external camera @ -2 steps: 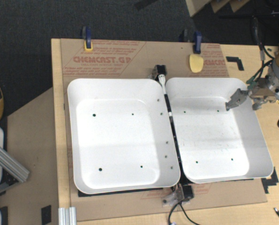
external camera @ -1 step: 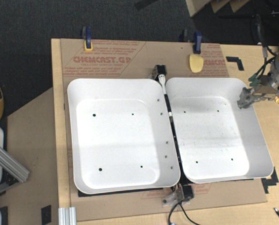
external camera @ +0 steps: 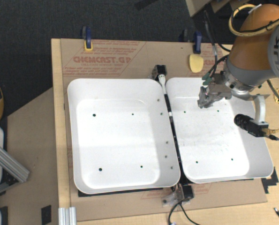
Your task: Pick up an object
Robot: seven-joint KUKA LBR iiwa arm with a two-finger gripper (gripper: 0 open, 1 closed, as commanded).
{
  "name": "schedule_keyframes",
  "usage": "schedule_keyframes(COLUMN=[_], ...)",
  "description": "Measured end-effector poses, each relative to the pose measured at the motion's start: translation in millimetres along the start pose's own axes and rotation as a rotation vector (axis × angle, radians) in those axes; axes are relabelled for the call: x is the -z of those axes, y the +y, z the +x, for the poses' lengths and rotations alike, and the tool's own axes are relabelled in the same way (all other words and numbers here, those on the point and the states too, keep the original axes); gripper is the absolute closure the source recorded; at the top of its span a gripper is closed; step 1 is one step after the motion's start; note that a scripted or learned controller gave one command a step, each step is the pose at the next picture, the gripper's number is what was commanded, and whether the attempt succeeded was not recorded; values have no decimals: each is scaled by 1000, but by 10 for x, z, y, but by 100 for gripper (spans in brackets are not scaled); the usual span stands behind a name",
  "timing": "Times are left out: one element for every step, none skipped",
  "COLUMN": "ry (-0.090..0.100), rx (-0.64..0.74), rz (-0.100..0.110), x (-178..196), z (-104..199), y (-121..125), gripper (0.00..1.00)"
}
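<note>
Camera view, looking down on the bench [external camera: 130,55]. I find no loose object to pick in either white bin; the one candidate is a small yellow piece [external camera: 196,63] lying on the bench board just beyond the right bin [external camera: 252,165]. My pincer [external camera: 206,101] hangs over that bin's far left part, with nothing between its tips; I cannot tell whether it is spread or pressed together. The left bin [external camera: 83,139] lies apart. I judge this the search step: next I need a target found, then a descent.
</note>
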State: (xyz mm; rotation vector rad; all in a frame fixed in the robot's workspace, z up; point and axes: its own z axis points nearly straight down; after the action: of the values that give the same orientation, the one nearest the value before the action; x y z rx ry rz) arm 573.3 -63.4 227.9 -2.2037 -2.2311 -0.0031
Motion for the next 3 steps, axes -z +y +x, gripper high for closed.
schedule_keyframes(ry=[-10,-4,-4], rx=[-8,-9,-9], rz=[-27,7,0], x=[1913,681,930], z=[-23,278,594], y=[733,931,689], gripper=[100,100,100])
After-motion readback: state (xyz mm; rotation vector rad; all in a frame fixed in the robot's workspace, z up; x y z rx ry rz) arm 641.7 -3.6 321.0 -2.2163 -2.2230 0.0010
